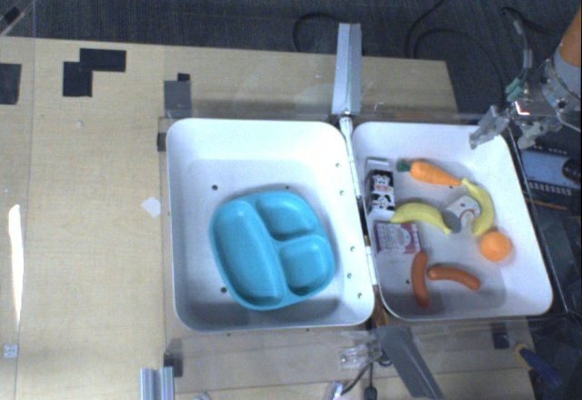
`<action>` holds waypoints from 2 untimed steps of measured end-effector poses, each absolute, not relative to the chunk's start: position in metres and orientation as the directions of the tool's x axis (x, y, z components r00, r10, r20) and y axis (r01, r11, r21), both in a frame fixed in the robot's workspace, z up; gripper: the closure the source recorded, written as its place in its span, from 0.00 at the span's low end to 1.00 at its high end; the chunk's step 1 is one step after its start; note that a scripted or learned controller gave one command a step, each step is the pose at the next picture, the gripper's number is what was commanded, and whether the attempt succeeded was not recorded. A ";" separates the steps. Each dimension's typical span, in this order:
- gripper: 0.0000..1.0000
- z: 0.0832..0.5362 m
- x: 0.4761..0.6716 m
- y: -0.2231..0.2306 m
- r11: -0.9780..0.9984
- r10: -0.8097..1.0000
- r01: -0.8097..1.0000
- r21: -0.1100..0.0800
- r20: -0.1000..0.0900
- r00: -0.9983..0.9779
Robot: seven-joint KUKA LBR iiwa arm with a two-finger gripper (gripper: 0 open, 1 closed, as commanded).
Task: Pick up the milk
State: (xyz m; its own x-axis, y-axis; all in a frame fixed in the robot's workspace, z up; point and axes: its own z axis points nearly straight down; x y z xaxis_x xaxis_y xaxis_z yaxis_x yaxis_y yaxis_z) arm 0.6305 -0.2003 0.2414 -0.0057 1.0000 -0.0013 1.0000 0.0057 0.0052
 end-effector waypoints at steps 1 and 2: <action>0.00 0.088 0.671 -0.131 -0.159 0.987 0.987 0.008 0.000 0.159; 0.00 0.187 0.670 -0.033 -0.334 0.943 0.943 0.006 0.003 0.334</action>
